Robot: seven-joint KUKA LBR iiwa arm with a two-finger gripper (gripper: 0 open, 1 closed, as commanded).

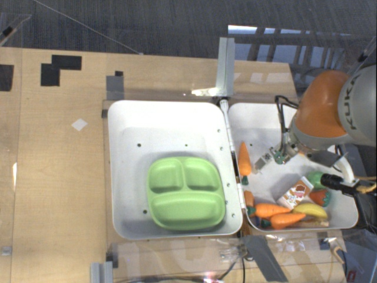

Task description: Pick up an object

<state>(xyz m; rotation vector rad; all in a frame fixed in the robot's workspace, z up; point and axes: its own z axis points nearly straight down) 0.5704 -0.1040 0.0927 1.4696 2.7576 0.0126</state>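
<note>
A glossy green plate (185, 192) with three compartments is lying in the smooth left bin (126, 122). In the right bin (259, 119), plastic carrots (277, 210), a tapered carrot (244, 160) by the divider, a curved banana (311, 210) and a small printed carton (296, 194) are crowding the near end. The arm (330, 108) is bending down over that bin, its gripper (280, 155) hanging above bare floor, nothing visibly between its fingers; whether the jaws are apart cannot be told.
</note>
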